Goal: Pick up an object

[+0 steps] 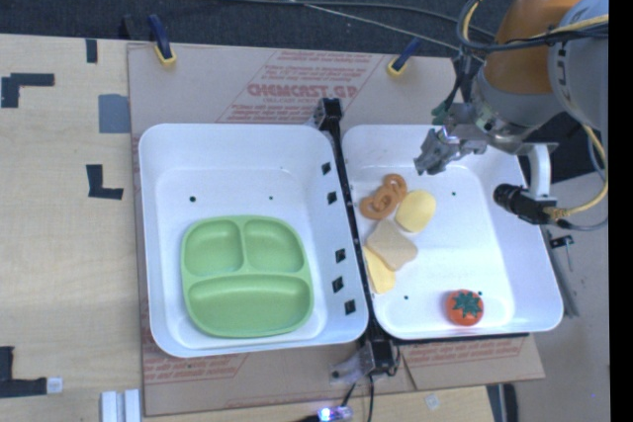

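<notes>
Right now the end effector (436,156) hovers over the far part of the right bin (514,242), and whether it is released or clenched, I cannot tell. Below it, near the divider, sit a pretzel (383,198), a yellow lemon (415,211), a bread slice (392,247) and a cheese wedge (378,272). A tomato (464,306) rests alone near the front. Left bin (163,173): a green divided plate (246,275).

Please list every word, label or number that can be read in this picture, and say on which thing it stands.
"CHEMCAST GP": red print, upside down, on the brown cardboard sheet under the two white bins.
Smaller red lines beside it: too blurred to read.
Red print on the cardboard's front edge: too small to read.
</notes>
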Available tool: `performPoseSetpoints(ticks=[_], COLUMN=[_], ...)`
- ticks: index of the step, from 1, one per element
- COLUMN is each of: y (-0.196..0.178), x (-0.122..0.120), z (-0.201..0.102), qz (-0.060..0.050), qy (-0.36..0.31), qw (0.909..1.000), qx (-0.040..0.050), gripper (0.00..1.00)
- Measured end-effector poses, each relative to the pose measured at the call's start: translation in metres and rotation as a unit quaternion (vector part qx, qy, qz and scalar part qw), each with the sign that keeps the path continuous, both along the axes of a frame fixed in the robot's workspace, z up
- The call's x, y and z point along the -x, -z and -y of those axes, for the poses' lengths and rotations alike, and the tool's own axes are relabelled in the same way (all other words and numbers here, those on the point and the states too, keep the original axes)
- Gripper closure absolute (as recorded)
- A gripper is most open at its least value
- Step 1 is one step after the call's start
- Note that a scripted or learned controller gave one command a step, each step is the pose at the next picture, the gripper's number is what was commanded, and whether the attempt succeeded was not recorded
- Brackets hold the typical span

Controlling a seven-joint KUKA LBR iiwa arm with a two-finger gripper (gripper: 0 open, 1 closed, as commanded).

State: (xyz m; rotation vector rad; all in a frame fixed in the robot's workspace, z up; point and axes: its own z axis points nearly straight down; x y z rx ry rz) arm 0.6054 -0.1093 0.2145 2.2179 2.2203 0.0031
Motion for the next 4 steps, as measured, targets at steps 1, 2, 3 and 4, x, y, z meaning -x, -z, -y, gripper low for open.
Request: performPoseSetpoints(ticks=[1,2,3,4], y=[-0.053,-0.052,-0.031,-0.010], x=[-0.001,0.010,0.012,0.019], z=[0.000,-0.056,-0.114,-0.166], qz=[0.001,-0.002,-0.003,-0.004], qy=[0.000,-0.002,-0.003,-0.003], qw=[1.0000,1.0000,1.0000,1.0000], qx=[0.0002,-0.0009,-0.0009,-0.0007], gripper=[1.00,1.00,1.00,1.00])
